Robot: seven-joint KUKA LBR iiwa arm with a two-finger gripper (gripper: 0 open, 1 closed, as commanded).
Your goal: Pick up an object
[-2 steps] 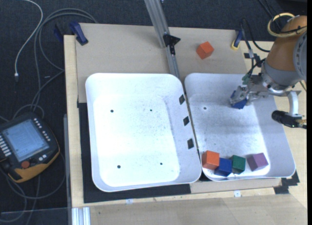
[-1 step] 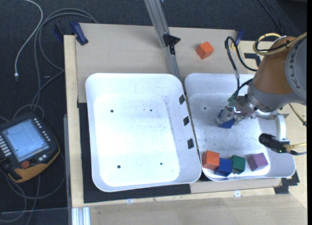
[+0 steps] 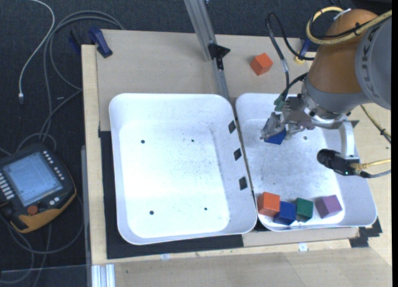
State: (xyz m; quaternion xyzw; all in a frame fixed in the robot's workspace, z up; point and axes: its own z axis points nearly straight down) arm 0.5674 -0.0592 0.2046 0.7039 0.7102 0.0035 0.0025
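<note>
- Leftward, the left bin (image 3: 168, 167) is all bare white floor, open room from rim to rim.
- Between the bins at 12 o'clock, a metal post (image 3: 198, 12) slants down to the shared edge.
- On the bench at 1 o'clock lies an orange cube (image 3: 262, 63), well apart from both bins.
- Along the right bin's (image 3: 367, 208) 6 o'clock rim sit an orange block (image 3: 268, 203), a blue block (image 3: 286, 211), a green block (image 3: 303, 208) and a purple block (image 3: 328, 205), touching in a row; the middle floor is free.
- The gripper (image 3: 274, 131) points toward 9 o'clock, pinching a blue cube (image 3: 275, 136) near the bin's 11 o'clock corner.
- The arm (image 3: 348, 61) enters from 2 o'clock, wrist bent down.
</note>
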